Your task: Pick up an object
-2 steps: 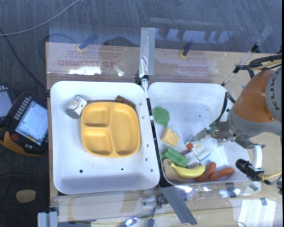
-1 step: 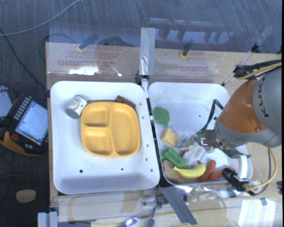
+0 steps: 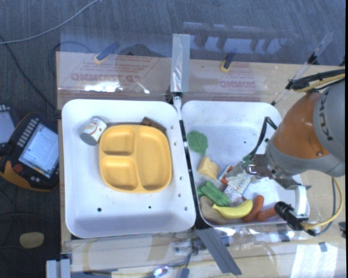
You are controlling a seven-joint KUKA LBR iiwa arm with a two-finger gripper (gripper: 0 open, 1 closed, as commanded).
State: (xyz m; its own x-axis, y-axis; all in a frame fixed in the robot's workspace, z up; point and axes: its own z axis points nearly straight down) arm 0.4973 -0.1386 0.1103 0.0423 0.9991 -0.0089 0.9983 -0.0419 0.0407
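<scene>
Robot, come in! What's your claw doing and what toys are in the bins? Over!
End effector low over right bin. Banana, green toys beside it, nothing seen held. Yellow tray, can in left bin.

2 bins [image 3: 72, 172] (white), 1 yellow tray [image 3: 134, 157], 1 banana [image 3: 234, 210].

You find two items of lettering. The arm [image 3: 327, 129] bears pale letters on its grey casing at the frame's right edge, cut off, reading "KU". The cardboard sheet [image 3: 116, 71] behind the bins carries faded red print, seen inverted and not legible.
</scene>
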